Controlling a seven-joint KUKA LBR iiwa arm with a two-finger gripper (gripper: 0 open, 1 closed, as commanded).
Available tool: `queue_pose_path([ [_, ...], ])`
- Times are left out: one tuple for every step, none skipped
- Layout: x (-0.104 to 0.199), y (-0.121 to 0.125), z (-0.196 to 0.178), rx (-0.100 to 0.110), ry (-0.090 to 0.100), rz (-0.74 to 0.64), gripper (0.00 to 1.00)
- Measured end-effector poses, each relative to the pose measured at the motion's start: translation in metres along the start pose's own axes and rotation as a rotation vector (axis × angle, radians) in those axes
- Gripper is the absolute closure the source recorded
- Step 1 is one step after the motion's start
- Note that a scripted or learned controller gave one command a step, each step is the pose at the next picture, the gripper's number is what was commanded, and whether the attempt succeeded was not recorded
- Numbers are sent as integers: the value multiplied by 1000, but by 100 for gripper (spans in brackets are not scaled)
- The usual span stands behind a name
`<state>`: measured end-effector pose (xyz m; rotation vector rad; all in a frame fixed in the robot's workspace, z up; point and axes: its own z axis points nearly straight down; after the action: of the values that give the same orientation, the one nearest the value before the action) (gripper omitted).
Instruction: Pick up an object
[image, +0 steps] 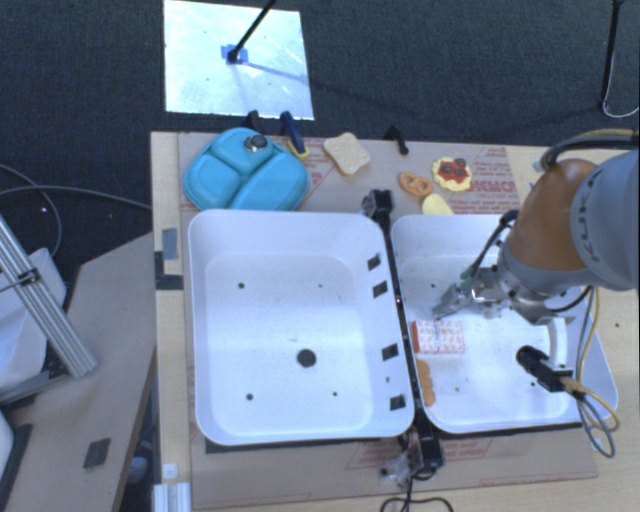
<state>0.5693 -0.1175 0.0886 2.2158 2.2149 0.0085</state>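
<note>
Dark carpet is seen on all sides of the desk (170, 300), with a shiny square sheet (237, 60) laid on it beyond the far edge.

Item 1 – left bin (215, 300). One small dark disc (306, 357) is noted near the middle of its floor. It is well apart from every wall, so room is left all round it.

Item 2 – right bin (440, 235). A red-and-white packet (438, 338) is laid flat close to the wall shared with the left bin. A tan piece (425, 382) is lodged nearer that wall, just beside the packet's near corner. The far half and the near right corner of the floor are left bare.

Item 3 – end effector (447, 306). It is reached in from the right and hung low over the right bin, just above the packet's far edge. This placing is judged to be a line-up for a pick of the packet. Whether it is open or closed cannot be told, and nothing is seen to be held.

Item 4 – strip behind the bins. A blue divided plate (245, 172), a toast slice (347, 153), a pretzel (413, 184), a round topped pastry (452, 173) and a yellow piece (436, 205) are ranged there. These are judged to be spare stock outside the working area.

Clearance – the packet's left side is crowded by the shared wall and the tan piece. Approach from above or from the right is judged the freer course. A flat packet offers little edge to grip, so a slip is thought possible.
</note>
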Motion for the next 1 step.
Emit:
queue_pose_path([
  [-61,30,1,-1,0,0,0],
])
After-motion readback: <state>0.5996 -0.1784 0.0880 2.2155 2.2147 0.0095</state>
